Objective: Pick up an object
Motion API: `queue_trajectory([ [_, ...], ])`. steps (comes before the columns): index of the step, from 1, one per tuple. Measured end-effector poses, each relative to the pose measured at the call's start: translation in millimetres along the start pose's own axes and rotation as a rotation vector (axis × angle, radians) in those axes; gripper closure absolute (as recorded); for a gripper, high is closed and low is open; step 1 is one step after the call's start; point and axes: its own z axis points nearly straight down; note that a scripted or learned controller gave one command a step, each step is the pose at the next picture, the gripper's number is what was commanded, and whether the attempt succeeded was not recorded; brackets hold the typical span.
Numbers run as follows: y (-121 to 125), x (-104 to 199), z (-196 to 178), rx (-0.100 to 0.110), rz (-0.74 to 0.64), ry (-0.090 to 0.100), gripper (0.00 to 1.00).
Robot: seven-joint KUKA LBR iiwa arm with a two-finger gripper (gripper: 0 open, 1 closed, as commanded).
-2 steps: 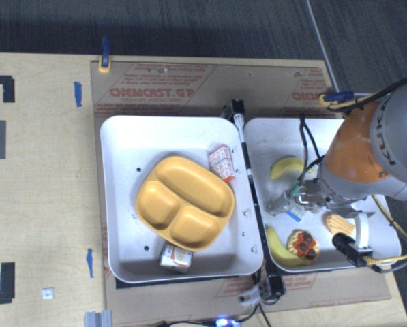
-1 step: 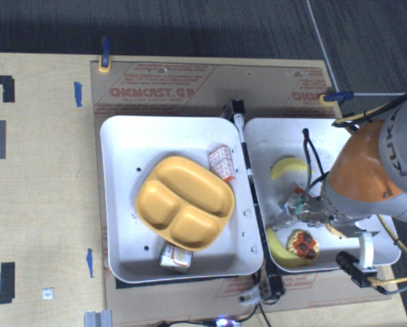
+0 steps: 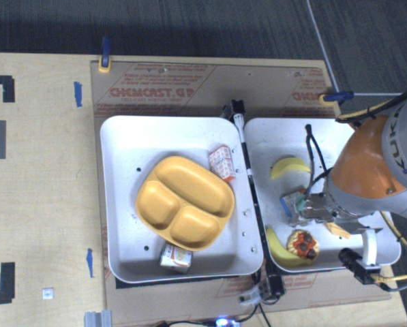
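Object candidates lie in both white bins on the table (image 3: 39,182).

1. Nearest row. In the left bin (image 3: 118,182), a small printed carton (image 3: 175,257) lies by the near wall, its far edge tucked under the rim of a yellow divided tray (image 3: 184,201). In the right bin (image 3: 264,142), a curved yellow piece (image 3: 277,247) lies in the near left corner. A round item with a red and dark pattern (image 3: 303,244) rests against its right side, touching it.

2. Middle row. The gripper (image 3: 304,206) is low over the right bin, just beyond the round item and apart from it. A small grey-green item (image 3: 290,201) lies just beside the gripper on its left; contact cannot be determined. Whether the gripper is released or clenched cannot be told from this view, and no object is seen grasped. The arm (image 3: 367,169), with its orange band, enters from the right and covers the right half of this bin. The yellow divided tray sits tilted in the centre of the left bin.

3. Far row. A second curved yellow piece (image 3: 288,167) lies in the right bin, beyond the gripper and apart from it. A red and white carton (image 3: 221,161) lies just beside the far right edge of the tray.

4. Beyond the bins. A printed cardboard sheet (image 3: 155,87) lies under both bins, with a blue clamp (image 3: 105,50) at its far left corner
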Motion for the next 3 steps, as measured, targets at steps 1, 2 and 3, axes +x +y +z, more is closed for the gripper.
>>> queue_trajectory([
  [1,0,0,0,0.000,0.000,0.000,0.00],
  [2,23,-10,12,0.010,-0.001,0.003,0.00],
  [3,25,-11,1,0.004,-0.001,0.001,1.00],
])
